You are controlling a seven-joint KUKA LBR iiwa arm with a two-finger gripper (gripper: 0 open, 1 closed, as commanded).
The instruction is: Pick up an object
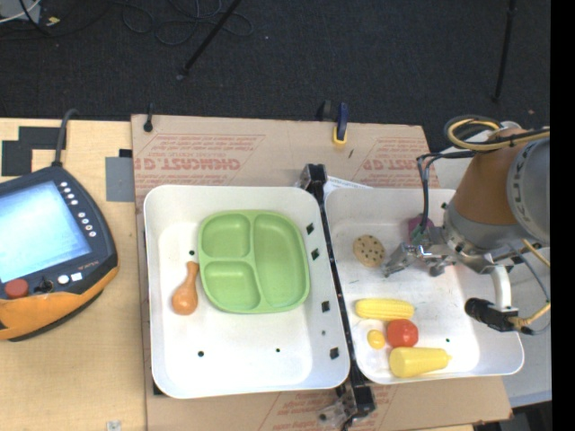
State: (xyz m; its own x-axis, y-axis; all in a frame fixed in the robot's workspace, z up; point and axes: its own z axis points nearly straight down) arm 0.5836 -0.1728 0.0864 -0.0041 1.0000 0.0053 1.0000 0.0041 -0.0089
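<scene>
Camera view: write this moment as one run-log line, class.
arm: over right bin | gripper: beside cookie, holding nothing seen | corn, tomato: untouched | left bin: green tray, drumstick

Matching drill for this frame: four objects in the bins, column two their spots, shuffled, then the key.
Things:
1. green divided plate
2. orange drumstick toy
3. cookie
4. tomato

Places:
A. right bin, just left of the gripper
B. left bin, left of the plate
C. right bin, below the corn cob
D. middle of the left bin

Pairs: 1-D, 2-B, 3-A, 4-C
</scene>
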